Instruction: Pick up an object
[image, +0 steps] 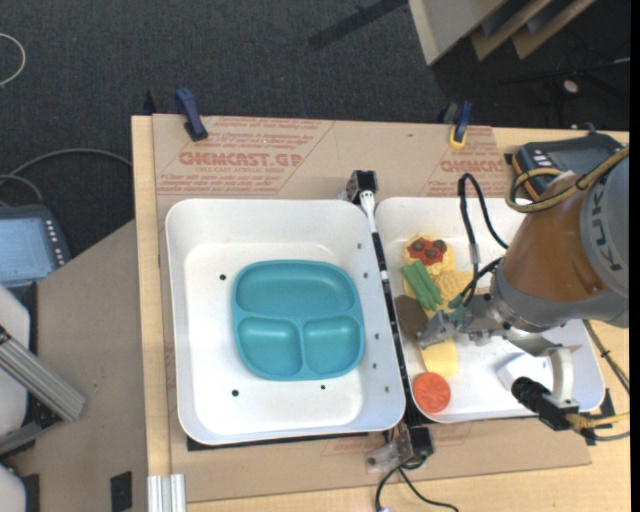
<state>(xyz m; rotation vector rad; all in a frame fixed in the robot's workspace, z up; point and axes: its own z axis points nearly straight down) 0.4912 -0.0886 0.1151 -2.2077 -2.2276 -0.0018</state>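
Brown cardboard-topped bench bears two white bins, the gripper low in the right bin, finger spread unclear, yellow block at its six o'clock.

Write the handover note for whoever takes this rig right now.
Gripper: low in the right bin, among the toy food; whether it grips anything cannot be told.
Things: green piece, pizza slice, yellow piece and red-orange round piece all lie in the right bin. Teal divided plate sits in the left bin.
Done: arm lowered over the pile.
Left: secure one object and lift it.
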